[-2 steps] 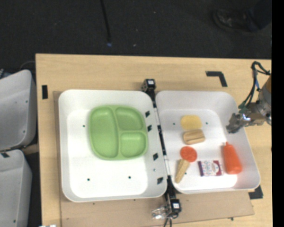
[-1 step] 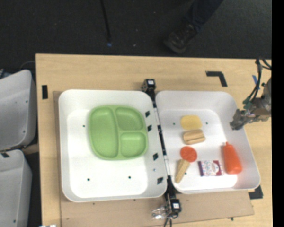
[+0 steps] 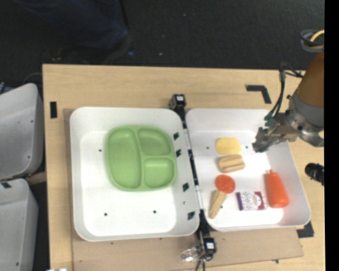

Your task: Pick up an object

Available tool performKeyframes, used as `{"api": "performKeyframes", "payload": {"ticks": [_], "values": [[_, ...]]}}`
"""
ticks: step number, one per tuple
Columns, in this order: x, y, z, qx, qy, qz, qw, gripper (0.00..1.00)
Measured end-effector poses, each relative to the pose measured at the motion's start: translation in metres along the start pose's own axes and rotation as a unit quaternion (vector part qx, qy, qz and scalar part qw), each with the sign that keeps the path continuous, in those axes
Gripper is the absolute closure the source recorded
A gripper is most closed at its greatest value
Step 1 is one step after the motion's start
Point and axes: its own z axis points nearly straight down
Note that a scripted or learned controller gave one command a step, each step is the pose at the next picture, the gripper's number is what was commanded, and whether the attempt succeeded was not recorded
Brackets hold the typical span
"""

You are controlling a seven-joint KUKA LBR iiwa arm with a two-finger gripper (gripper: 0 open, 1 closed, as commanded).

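Observation:
The right bin [image 3: 214, 123] holds several toy foods: a yellow block [image 3: 228, 145], a tan hot-dog bun [image 3: 231, 163], a red tomato [image 3: 225, 183], an ice-cream cone [image 3: 216, 203], a small printed packet [image 3: 251, 201] and an orange bottle [image 3: 276, 189]. My gripper [image 3: 261, 143] hangs over the bin's right part, to the right of the yellow block and apart from it. Nothing shows between its fingers. The orange-banded wrist [image 3: 313, 89] rises behind it.
The left bin [image 3: 85, 208] bears a green divided plate [image 3: 141, 157]. A black clamp [image 3: 177, 101] sits at the top of the ridge between the bins. Bare wooden bench [image 3: 130, 83] surrounds both bins.

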Motion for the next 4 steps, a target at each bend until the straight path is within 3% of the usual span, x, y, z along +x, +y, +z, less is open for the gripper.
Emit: {"api": "performKeyframes", "payload": {"ticks": [1,2,4], "values": [[0.049,0.01,0.007,0.0,0.0,0.0,1.0,1.0],[0.099,0.0,0.009,0.001,0.0,0.0,1.0,1.0],[0.219,0.01,0.003,0.0,0.001,-0.001,1.0,1.0]]}}
